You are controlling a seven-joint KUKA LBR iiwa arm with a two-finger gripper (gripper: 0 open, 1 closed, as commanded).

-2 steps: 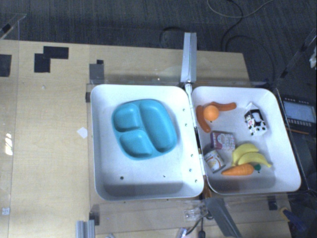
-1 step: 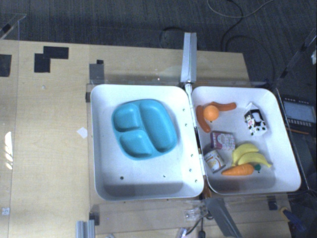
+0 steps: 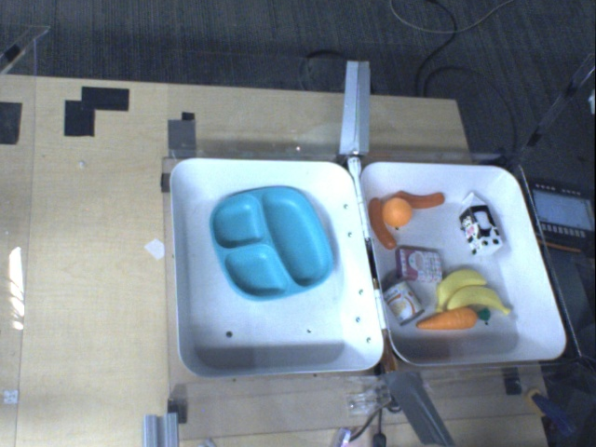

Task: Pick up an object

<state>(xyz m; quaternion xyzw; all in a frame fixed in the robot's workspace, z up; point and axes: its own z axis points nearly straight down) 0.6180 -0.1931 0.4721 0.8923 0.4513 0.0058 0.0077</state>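
The carrot (image 3: 450, 319), judged the most accessible pick, lies just beside the banana (image 3: 470, 291) on its near-edge side, long axis parallel to the banana and pointing toward the arm's entry side; gripper state cannot be told.

A robotics lab or test cell, not a home. Shown by a pale wooden bench (image 3: 84, 277) bearing two shallow white bins, left (image 3: 186, 277) and right (image 3: 535, 277), clamped side by side under a metal bracket (image 3: 357, 110). Black tape markers (image 3: 93, 108) stuck on the bench top. Loose cables (image 3: 447, 17) trailing over dark grey carpet (image 3: 186, 17). Toy food as test props: plastic bananas (image 3: 470, 291), a carrot (image 3: 449, 320), a small milk carton (image 3: 480, 228); a blue divided tray (image 3: 272, 240).
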